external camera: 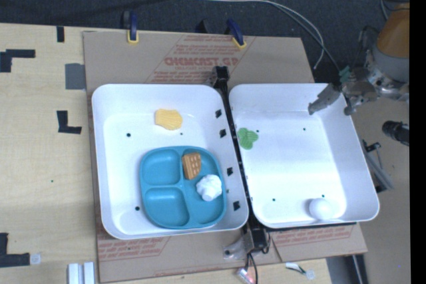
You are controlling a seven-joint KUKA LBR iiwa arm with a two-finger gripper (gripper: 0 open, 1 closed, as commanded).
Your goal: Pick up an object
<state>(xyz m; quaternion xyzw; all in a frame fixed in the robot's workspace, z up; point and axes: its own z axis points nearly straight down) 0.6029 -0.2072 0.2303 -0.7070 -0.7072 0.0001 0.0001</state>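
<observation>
Where the two shallow white plastic bins sit side by side on a printed cardboard sheet [200, 60], the left bin [110, 143] holds a smooth blue three-compartment plastic tray [160, 199] in its lower half. A ridged tan waffle-like piece [192, 165] lies in the tray's upper right compartment, with a crumpled white lump [210, 187] just below it on the divider. A flat yellow irregular piece [168, 119] rests on the bin floor above the tray. In the right bin [346, 163], a small green leafy object [247, 138] lies near the left wall and a round white ball [322, 208] sits at the lower right. The two-finger gripper [325, 102] hangs over the right bin's upper right corner, well apart from every object; its dark fingers are small and blurred, so whether they are spread cannot be told. The grey arm [393, 50] is cut off at the frame's right edge.
</observation>
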